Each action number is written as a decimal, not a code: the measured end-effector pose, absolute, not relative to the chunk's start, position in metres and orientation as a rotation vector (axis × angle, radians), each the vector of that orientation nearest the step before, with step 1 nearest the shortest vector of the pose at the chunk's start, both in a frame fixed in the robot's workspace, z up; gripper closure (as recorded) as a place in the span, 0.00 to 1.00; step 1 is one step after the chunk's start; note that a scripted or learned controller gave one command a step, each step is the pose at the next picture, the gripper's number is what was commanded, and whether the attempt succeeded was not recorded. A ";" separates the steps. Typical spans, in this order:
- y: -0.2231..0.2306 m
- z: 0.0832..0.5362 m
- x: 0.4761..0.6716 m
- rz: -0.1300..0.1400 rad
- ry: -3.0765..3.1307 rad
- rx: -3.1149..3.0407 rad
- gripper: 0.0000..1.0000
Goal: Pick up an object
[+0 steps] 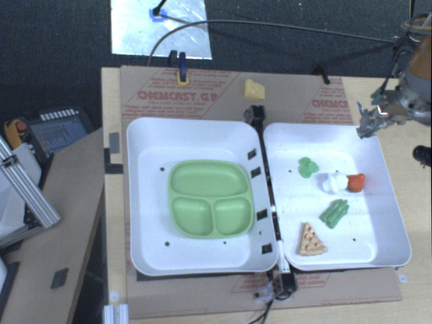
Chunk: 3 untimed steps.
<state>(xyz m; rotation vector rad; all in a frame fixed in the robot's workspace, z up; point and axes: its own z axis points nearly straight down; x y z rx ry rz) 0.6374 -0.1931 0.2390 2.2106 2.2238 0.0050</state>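
Two shallow white bins sit side by side on a cardboard-covered bench in the middle of the frame. The left bin (pixel 145 147) holds a pale green divided plate (pixel 210 198) with three compartments, one wide across the top and two smaller below; it lies flat near the bin's centre.

The right bin (pixel 385 248) carries four small toy food items, all in its centre and lower half. A small green leafy piece (pixel 308 167) lies toward the upper left of the group. To its right, a white and red-orange item (pixel 344 181) rests near the bin's right slope. Below that lies a darker green vegetable piece (pixel 335 212), tilted diagonally. A pizza slice (pixel 311 240) with red dots sits lowest, point upward, near the bin's lower left.

The gripper (pixel 368 125) hangs at the upper right of the frame, over the top right corner of the right bin, well apart from all four items. It is small and blurred here, so whether its jaws are spread or closed cannot be told; nothing is visibly held between them.

Beyond the bins, a small yellow block (pixel 254 89) lies on the cardboard at the top centre, and a shiny metal sheet (pixel 160 17) lies on the dark floor in the upper left.
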 end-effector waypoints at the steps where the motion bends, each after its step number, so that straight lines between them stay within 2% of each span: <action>1: -0.150 0.243 0.628 0.003 2.230 2.212 1.00; 3: -0.066 0.240 0.607 0.002 2.230 2.213 1.00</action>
